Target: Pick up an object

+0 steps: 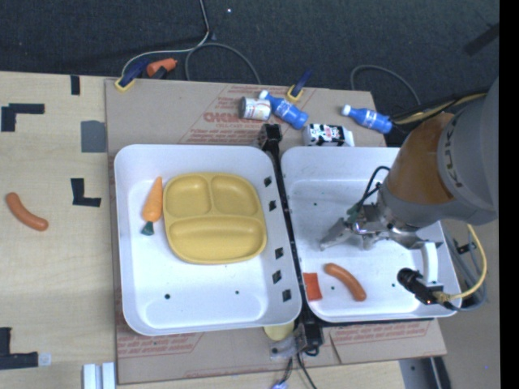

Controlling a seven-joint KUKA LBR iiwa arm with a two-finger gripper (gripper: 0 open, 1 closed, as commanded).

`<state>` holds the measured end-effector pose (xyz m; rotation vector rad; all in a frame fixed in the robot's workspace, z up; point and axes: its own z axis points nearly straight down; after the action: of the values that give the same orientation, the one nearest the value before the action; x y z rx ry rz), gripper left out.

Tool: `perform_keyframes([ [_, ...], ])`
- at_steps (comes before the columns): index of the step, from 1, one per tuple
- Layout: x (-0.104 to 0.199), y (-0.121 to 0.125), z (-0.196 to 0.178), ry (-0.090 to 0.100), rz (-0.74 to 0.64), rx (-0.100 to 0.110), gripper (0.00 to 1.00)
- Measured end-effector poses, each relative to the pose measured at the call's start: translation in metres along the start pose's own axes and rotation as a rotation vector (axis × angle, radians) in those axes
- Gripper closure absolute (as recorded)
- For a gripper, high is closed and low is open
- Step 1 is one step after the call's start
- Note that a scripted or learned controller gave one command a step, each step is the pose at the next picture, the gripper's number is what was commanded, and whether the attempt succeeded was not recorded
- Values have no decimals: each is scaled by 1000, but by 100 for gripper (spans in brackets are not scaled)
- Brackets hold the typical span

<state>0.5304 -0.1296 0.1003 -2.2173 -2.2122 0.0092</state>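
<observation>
In the right bin (324,177) an orange-red toy sausage (345,281) lies near the front wall, with a small red block (310,286) just to its left. My gripper (345,235) hangs over the bin's middle, a little behind the sausage and apart from it. It is open, with nothing between its fingers. The grey arm with its orange band (422,168) reaches in from the right. In the left bin (203,306) lie a yellow divided plate (215,217) and a toy carrot (152,199) beside the plate's left edge.
Behind the bins lie a white bottle (255,106), two blue bottles (288,110) (366,117) and a black-and-white box (328,134). Another sausage (26,211) rests on the bench far left. A black divider (280,217) separates the bins. Cables trail at the back.
</observation>
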Motion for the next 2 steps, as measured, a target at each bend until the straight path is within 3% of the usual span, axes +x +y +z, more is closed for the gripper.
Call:
perform_keyframes([
  [1,12,-45,14,-7,-3,-20,0],
  [2,10,-44,4,-8,-1,-20,100],
])
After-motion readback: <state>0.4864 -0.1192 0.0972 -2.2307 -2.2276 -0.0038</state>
